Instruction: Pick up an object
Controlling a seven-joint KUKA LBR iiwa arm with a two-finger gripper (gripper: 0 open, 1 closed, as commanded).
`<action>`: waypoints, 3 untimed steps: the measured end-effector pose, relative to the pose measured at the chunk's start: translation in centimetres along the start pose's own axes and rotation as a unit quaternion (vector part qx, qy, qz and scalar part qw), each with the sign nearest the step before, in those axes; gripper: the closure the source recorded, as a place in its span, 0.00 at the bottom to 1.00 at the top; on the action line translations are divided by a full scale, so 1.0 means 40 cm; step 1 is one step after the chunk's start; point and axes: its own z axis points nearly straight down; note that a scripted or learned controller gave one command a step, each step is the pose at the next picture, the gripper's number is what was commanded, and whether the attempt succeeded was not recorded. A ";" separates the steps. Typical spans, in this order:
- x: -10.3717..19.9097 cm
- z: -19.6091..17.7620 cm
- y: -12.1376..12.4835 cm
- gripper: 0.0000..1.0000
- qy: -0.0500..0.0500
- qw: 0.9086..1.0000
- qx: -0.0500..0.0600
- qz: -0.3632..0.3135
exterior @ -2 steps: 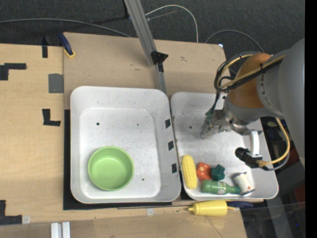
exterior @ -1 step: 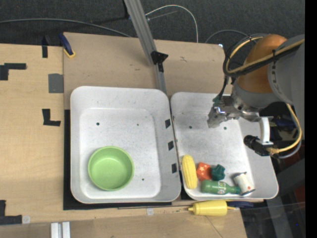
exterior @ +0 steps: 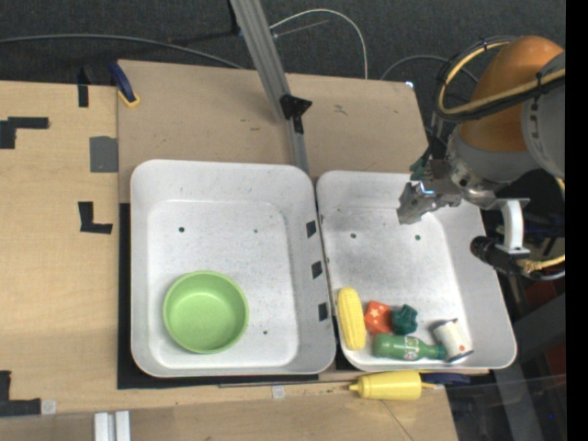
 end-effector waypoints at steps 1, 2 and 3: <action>0.001 -0.032 0.001 1.00 0.000 1.000 0.002 0.000; 0.121 -0.050 -0.021 1.00 0.001 1.000 0.003 -0.002; 0.259 -0.022 -0.072 1.00 0.001 1.000 0.004 -0.002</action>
